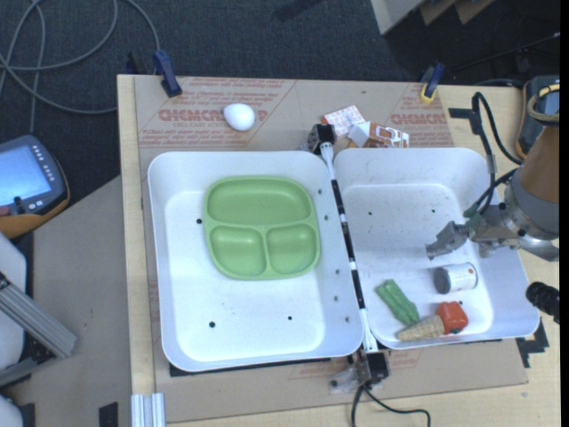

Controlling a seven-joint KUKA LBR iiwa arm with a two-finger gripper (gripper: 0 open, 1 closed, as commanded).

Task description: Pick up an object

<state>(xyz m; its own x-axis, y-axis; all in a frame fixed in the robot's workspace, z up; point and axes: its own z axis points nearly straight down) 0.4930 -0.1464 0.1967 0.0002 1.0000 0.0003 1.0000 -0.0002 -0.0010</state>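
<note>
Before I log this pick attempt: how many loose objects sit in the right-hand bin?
3: a white can below the end effector, a green piece toward the front, and an ice-cream cone toy beside it. The arm may hide more.

Both bins (178,265) are white with a few small dark specks. The divided plate (262,226) is pale green. A pea pod toy (397,302) is darker green, the cone (423,329) is tan, and the piece beside it (452,317) is red-orange. The small can (455,278) is white with a dark end. The tabletop (293,105) is light tan with faded red lettering, and an egg (238,116) on it is white.
</note>
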